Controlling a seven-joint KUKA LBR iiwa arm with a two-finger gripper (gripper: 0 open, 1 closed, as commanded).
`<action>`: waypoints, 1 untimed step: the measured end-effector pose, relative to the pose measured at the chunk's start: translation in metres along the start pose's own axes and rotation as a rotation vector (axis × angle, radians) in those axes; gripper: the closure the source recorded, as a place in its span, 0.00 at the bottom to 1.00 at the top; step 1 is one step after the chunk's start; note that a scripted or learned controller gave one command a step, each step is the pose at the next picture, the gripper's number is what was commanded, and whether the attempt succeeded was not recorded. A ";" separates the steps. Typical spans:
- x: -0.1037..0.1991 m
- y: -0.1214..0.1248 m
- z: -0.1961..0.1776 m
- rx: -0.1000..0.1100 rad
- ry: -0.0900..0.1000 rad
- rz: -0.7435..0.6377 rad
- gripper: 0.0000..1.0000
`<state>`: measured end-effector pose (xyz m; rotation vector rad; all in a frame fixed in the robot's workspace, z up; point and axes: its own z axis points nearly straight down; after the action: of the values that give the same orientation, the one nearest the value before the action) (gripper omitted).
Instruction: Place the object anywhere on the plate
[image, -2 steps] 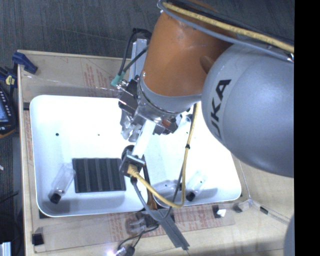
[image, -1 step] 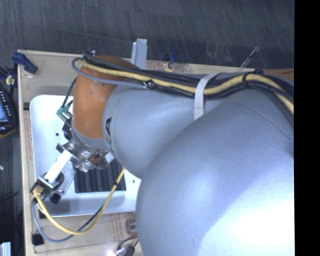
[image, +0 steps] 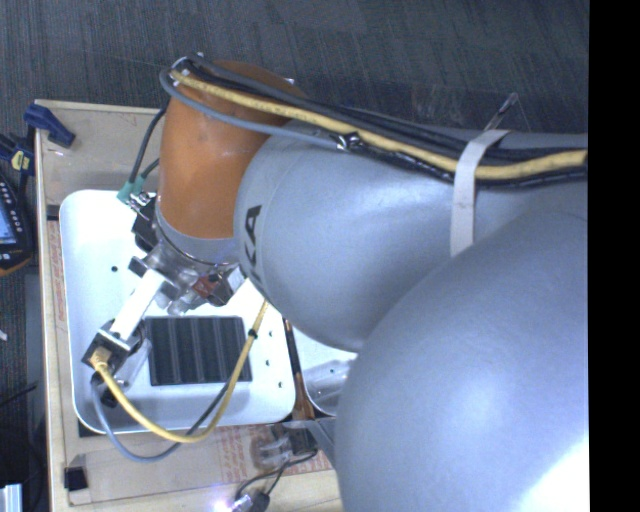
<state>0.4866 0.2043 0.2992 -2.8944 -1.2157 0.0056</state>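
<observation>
A dark grey rectangular plate (image: 195, 350) with raised ribs lies flat in the near half of the left white bin (image: 80, 260). My gripper (image: 196, 288) hangs just above the plate's far edge, below the orange wrist band. The arm's grey bulk hides much of the gripper. I cannot make out any object between the gripper and the plate, and no loose object shows on the bare parts of the bin.
The arm covers the right half of the view, and just a sliver of the right bin (image: 322, 385) shows. A blue clamp (image: 47, 122) sits at the bench's far left corner. A yellow cable (image: 170, 432) loops over the left bin's near rim.
</observation>
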 end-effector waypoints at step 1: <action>-0.049 0.032 0.005 0.001 -0.003 0.111 1.00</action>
<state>0.4755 0.1471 0.2944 -2.9577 -1.0542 0.0103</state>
